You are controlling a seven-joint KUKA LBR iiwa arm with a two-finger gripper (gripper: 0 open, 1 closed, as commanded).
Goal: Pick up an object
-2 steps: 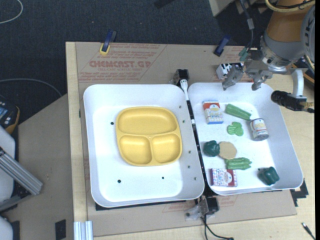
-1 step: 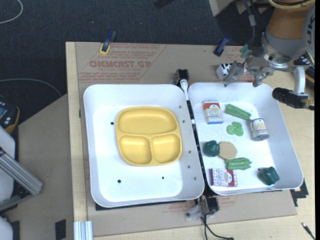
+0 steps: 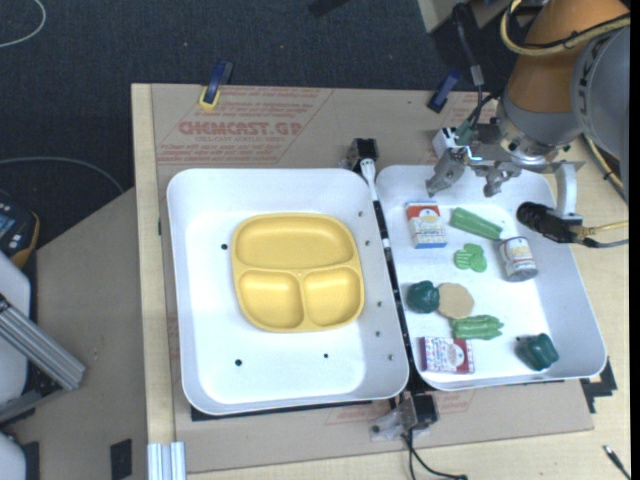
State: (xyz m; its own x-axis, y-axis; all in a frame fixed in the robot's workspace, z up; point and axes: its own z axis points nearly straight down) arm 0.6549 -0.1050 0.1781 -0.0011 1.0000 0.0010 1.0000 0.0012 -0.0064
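My gripper (image 3: 468,180) hangs over the far end of the right bin (image 3: 585,320), its two fingers spread open with nothing between them. Just in front of it lie a small red, white and blue carton (image 3: 427,224) and a long green vegetable (image 3: 475,222). Further along the bin sit a small tin can (image 3: 517,258), a light green ridged piece (image 3: 469,259), a dark green lump (image 3: 423,296), a tan round disc (image 3: 456,300), a bumpy green vegetable (image 3: 477,326), a red and white packet (image 3: 445,354) and a dark green block (image 3: 537,350).
The left bin (image 3: 200,348) holds a yellow divided plate (image 3: 297,270). Black clamps (image 3: 363,154) sit at the seam between the bins. Brown cardboard (image 3: 240,118) lies under both bins.
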